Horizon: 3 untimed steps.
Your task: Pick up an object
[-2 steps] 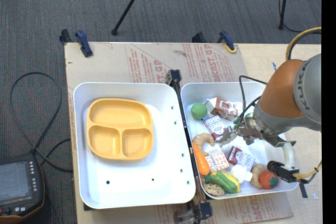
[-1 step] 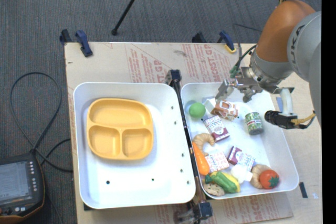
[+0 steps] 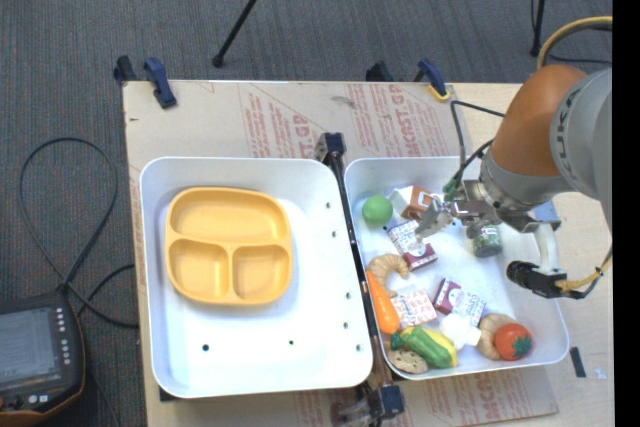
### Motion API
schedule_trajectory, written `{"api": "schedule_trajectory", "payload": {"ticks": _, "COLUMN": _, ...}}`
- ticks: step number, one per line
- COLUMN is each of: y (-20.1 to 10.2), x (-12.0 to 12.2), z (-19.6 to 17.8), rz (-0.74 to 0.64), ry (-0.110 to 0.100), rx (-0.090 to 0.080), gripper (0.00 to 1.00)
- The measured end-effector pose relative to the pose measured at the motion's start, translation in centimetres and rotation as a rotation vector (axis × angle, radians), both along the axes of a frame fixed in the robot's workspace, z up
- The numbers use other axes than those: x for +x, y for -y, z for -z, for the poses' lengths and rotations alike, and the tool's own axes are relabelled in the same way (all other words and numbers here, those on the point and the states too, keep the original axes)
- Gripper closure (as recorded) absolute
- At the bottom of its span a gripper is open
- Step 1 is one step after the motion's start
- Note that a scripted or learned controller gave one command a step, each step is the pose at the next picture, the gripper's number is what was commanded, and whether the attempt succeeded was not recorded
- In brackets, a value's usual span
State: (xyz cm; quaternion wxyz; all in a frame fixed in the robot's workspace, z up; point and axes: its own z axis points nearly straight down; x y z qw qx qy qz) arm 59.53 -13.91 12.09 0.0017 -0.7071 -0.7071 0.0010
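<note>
The bench (image 3: 250,115) runs well out to the left of the gripper (image 3: 445,215), its near edge cut off at the bottom of the view. The arm (image 3: 550,140), grey with an orange band, comes in from the right, cut off by the frame, and hides the right bin's (image 3: 555,335) far right corner. The left bin (image 3: 180,370) lies well apart from the gripper, on its left, holding a yellow divided tray (image 3: 230,245). The gripper hangs over the right bin's far half; it is small and cluttered with metal and wiring, so whether it is wide, narrow or holding anything cannot be told. Just beside it to the left lies a green ball (image 3: 377,209), round and plain. Close under it are small red-and-white cartons (image 3: 412,243), partly covered by the gripper. Nearer the camera lie a croissant (image 3: 387,266), an orange carrot (image 3: 384,307), more cartons (image 3: 458,297), a green and yellow pepper (image 3: 428,345) and, farthest, a red tomato (image 3: 512,340). A small dark jar (image 3: 487,239) sits just right of the gripper, blurred.
</note>
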Motion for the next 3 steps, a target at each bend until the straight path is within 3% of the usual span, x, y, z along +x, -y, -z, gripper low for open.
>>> {"api": "schedule_trajectory", "payload": {"ticks": 2, "y": 4.2, "x": -12.0, "z": -3.7, "rz": 0.001, "ry": 0.002, "rx": 0.000, "gripper": 0.00}}
{"api": "schedule_trajectory", "payload": {"ticks": 3, "y": 0.2, "x": -3.7, "z": -7.3, "rz": -0.002, "ry": 0.005, "rx": 0.000, "gripper": 0.00}}
